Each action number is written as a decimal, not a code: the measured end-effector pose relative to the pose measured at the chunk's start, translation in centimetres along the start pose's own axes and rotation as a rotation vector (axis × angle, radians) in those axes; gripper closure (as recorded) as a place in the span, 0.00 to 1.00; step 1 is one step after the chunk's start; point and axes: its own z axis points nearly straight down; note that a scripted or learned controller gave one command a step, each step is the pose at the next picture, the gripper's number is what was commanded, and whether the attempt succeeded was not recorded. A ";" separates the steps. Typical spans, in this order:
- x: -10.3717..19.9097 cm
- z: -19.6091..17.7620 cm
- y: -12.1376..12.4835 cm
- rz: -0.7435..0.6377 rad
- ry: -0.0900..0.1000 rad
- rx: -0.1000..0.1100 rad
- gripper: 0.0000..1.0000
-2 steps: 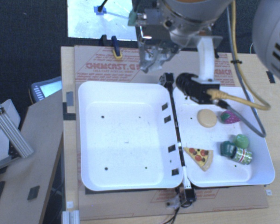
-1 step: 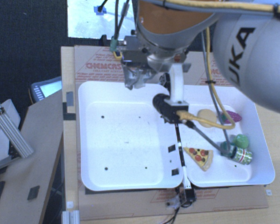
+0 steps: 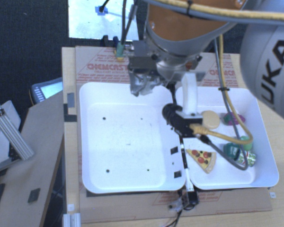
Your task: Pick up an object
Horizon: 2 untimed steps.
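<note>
Leftmost, the shallow white plastic bin on the left (image 3: 123,145) lies bare beneath and to the left of the fingers. Above its far edge hangs the grey metal two-finger gripper (image 3: 143,85), raised off the bin floor; nothing shows between its fingers, and whether they stand wide or narrow I cannot tell, since the wrist block crowds them. Right of the fingers and nearer the camera, in the shallow white bin on the right (image 3: 267,169), lie the candidates: a flat toy pizza slice with red spots (image 3: 202,158), a round tan disc (image 3: 211,119), a small purple and green piece (image 3: 233,118), and a green toy (image 3: 237,151) partly under the yellow and grey cables. I judge the step to be the approach, no pick made. Next, the arm must carry the fingers right across the divider, settle over one item, then descend.
</note>
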 end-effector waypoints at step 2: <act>-0.2 39.1 -0.8 0.006 -0.006 0.014 1.00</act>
